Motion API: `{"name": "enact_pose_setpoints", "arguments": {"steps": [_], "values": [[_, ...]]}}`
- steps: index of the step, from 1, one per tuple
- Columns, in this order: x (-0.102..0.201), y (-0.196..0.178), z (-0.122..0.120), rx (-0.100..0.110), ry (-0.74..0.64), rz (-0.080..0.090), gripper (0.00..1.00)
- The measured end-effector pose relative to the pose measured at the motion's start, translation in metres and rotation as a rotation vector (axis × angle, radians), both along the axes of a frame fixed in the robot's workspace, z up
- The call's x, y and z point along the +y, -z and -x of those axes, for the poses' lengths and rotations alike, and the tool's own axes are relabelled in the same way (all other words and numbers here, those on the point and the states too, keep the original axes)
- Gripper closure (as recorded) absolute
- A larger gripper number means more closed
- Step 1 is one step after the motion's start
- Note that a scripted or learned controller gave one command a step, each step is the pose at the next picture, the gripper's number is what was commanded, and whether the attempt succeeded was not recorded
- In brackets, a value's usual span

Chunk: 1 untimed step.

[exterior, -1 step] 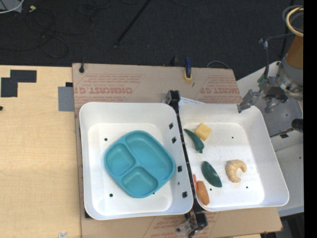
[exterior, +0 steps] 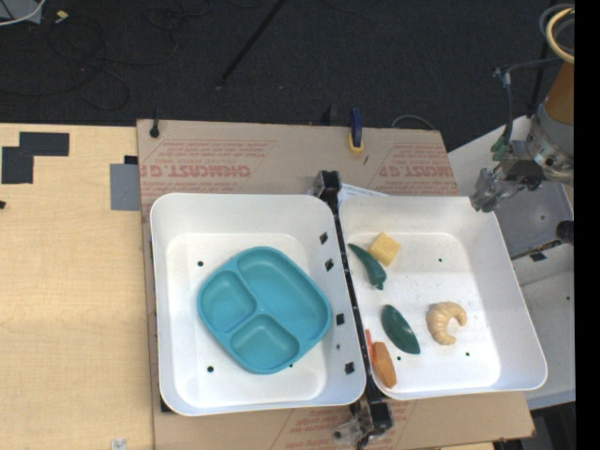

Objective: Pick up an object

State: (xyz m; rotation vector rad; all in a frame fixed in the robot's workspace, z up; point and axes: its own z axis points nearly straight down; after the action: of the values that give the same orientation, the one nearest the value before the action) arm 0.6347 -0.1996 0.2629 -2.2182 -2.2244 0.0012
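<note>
1. Your grey two-finger claw hangs at the right edge of the view, outside the right shallow white bin, beyond its upper right corner; you cannot tell from this slant how it is set, and the arm above it is cut off.
2. Count five things in that bin: one pale yellow block, one dark green pepper-like piece, one dark green oval leaf-like piece, one tan croissant, and one orange carrot-like piece against the left wall.
3. The left shallow white bin holds one teal plastic tray with three compartments.
4. Both bins sit on printed brown cardboard.
</note>
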Motion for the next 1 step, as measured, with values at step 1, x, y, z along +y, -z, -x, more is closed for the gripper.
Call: {"name": "enact_pose_setpoints", "arguments": {"steps": [1], "values": [[-0.0122, -0.0151, -0.0105, -0.002, 0.001, 0.000, 1.00]]}}
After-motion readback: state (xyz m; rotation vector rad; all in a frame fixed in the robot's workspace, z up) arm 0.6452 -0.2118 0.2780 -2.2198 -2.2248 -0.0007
